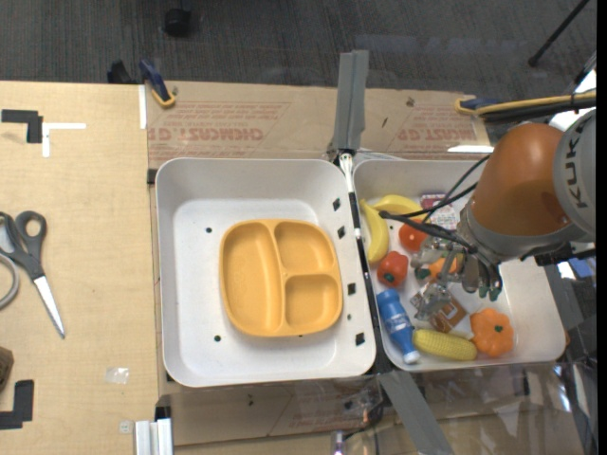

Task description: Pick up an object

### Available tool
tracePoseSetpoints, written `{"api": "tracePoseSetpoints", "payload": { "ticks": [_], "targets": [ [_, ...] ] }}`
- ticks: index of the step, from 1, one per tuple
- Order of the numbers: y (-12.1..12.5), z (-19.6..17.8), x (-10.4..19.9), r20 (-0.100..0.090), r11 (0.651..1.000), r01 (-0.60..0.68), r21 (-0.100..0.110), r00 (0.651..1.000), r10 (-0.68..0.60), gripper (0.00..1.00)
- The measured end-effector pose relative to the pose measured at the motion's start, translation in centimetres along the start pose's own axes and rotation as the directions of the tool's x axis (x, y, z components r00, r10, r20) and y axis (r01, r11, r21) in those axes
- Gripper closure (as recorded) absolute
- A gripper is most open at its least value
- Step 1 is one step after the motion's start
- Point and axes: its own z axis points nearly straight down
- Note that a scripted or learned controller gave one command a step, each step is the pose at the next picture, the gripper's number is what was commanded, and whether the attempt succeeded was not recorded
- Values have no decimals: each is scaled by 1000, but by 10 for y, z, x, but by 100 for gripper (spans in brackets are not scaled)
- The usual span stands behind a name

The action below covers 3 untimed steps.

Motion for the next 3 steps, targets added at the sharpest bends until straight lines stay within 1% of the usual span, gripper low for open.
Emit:
{"api": "tracePoseSetpoints", "payload": {
  "ticks": [1,2,3],
  "targets": [
    [-48,4,38,31,999,37,2,999,-37,0],
    [12,10,-4,3,1000,0,0,1000,0,0],
    [9,10,-56,-9,991,-137,2,990,137,0]
  ]
}}
